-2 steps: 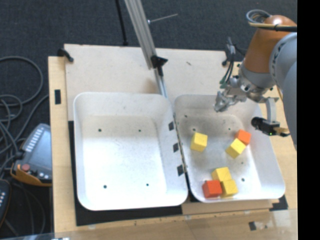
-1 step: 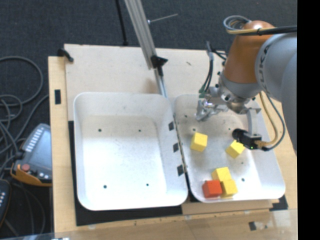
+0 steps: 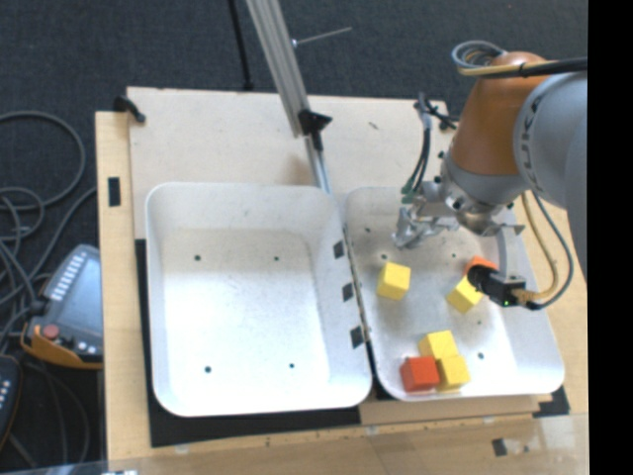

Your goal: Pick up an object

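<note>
Sitting in right bin [image 3: 534, 364], left to right: yellow block [image 3: 394, 281] mid-bin; orange block [image 3: 420, 373] touching two yellow blocks [image 3: 445, 357] at near edge; another yellow block [image 3: 464, 295] toward right. Hovering at far end of same bin: gripper [image 3: 410, 228], carrying nothing visible; finger state impossible to tell.

- Left bin [image 3: 247, 295], white, fills centre-left of the frame.
- Metal pole [image 3: 282, 62] slants down from top centre.
- Cables [image 3: 40, 196] loop at left edge.
- Pendant [image 3: 69, 310] at lower left.
</note>
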`<state>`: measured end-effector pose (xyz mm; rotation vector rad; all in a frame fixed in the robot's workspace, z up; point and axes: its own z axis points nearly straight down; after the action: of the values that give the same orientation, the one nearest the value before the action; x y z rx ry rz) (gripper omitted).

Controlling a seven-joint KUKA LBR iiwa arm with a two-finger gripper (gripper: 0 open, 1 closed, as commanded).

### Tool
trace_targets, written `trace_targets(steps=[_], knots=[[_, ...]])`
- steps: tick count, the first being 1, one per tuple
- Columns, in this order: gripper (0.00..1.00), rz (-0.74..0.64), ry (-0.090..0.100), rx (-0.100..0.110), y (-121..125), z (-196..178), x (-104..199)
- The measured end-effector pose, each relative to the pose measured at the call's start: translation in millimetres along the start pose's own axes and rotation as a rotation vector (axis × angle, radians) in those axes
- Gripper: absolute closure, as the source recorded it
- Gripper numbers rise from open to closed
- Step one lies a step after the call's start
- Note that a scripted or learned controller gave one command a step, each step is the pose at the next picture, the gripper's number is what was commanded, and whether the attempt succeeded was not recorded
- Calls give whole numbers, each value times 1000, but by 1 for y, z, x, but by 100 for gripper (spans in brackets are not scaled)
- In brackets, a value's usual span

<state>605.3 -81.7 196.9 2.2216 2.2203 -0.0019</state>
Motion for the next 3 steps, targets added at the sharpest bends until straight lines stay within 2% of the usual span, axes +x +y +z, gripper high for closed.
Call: trace_targets(steps=[1,2,3], knots=[[0,2,1,-2,0,0,0],[0,2,0,-2,-12,101,-24],[100,7,0,-5,-12,89,-24]])
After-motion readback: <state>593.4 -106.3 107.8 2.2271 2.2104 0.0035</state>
